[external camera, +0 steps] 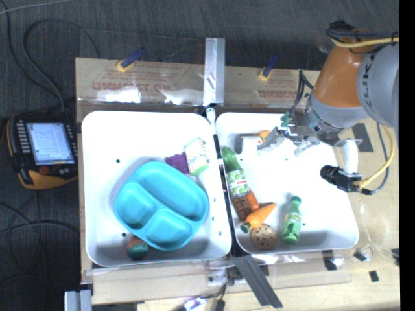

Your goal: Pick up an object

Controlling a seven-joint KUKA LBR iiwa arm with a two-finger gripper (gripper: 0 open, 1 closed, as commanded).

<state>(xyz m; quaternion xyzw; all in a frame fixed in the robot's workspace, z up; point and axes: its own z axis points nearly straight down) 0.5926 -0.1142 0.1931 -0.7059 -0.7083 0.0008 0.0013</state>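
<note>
- The gripper (286, 141) hangs over the far part of the right bin (337, 229); its fingers stand wide apart with nothing between them.
- A small orange piece (264, 135) lies just beside the left finger.
- Along the bin's left wall lies a green bottle (234, 173).
- Near the front: a carrot (258, 214), a small green bottle (292, 219), a brown ball (262, 236).
- The left bin (100, 135) holds a blue sectioned tray (162, 203).

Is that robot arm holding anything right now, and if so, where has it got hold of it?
Nothing is seen held. The gripper hangs over the right bin, near a small orange thing, with nothing between its fingers.
</note>
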